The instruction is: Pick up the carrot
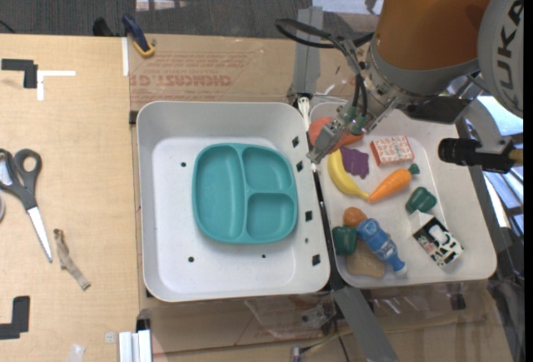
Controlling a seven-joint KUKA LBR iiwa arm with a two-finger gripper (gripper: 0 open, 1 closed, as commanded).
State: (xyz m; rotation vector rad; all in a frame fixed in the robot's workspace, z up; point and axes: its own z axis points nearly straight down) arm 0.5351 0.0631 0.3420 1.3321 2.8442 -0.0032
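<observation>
The carrot (390, 184) is orange with a green top and lies slanted in the middle of the right bin (476, 260). My gripper (326, 144) hangs over that bin's far left corner, up and to the left of the carrot and apart from it. It is just above a yellow banana (341, 174) and a purple toy (356, 161). An orange-red item (319, 129) is partly hidden behind the gripper.
The right bin also holds a pink box (391, 151), a green toy (420, 200), a blue bottle (382, 243), an orange ball (355, 216) and a black-and-white box (438, 240). A teal divided plate (246, 192) lies in the left bin (158, 210). Scissors (27, 190) rest on the bench at the left.
</observation>
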